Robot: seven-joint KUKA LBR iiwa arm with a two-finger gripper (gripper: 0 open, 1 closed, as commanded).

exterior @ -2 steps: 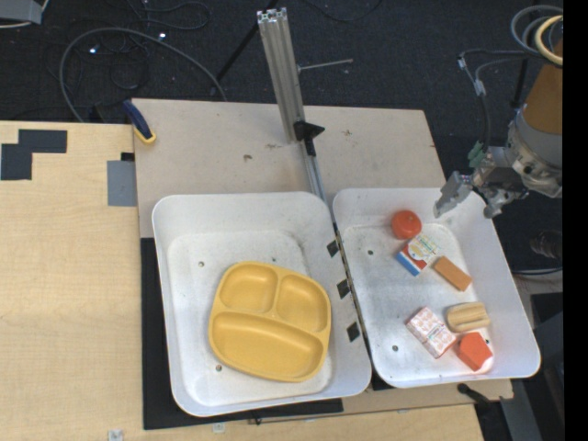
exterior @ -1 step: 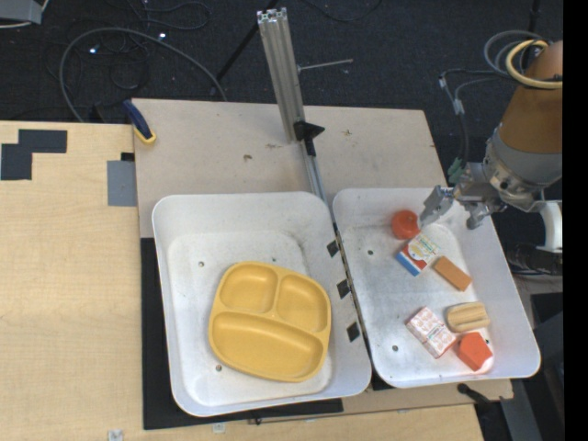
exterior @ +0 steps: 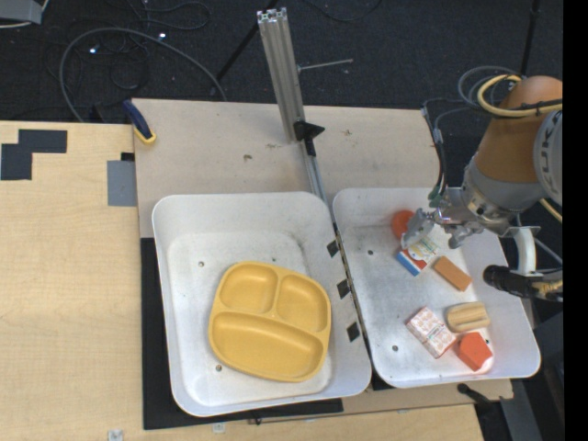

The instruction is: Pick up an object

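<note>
Claw [exterior: 432, 231] low in right bin [exterior: 386, 356], over small blue-and-white packet [exterior: 413, 258] beside red-orange piece [exterior: 402, 222]. Jaw state: cannot tell. Packet probably light, thin, slippery; best pinched across narrow sides. Tan block [exterior: 451, 273] just beside; risk of nudging.

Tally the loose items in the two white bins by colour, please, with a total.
Yellow: 1, the divided tray in the left bin
Red or orange-red: 2
Orange: 1
Tan: 1
Pink-and-white checked: 1
Blue-and-white: 1
Total: 7
</note>
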